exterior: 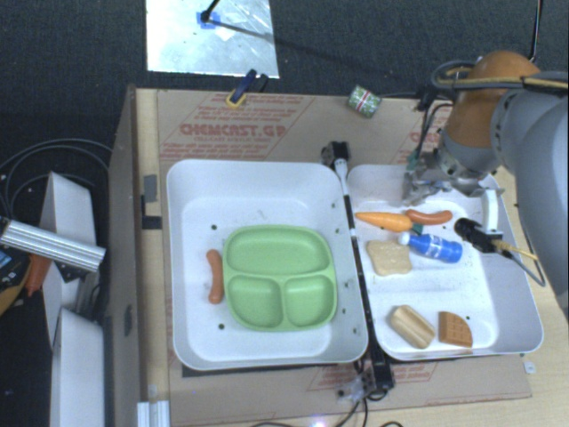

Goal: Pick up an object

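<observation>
The arm enters from the right, and its claw (420,188) sits low over the far end of the right bin (516,314), just above the sausage (429,216) and the carrot (383,221); whether the claw is released or clenched cannot be told from here, and nothing is seen held in it. The carrot lies across the bin's left side, with the reddish sausage just beside its right end. Nearer the middle lies a blue bottle (434,247) with a white cap, and next to it a pale slice of bread (389,258). Toward the near end rest a bread roll (412,326) and a brown waffle-like biscuit (454,329), close together. The left bin (191,203) holds a green divided plate (279,275), and a second small sausage (214,277) lies upright just left of the plate. Both bins stand on a cardboard sheet (267,123) covering the worktop. A small green can (364,100) lies on the cardboard beyond the bins.
</observation>
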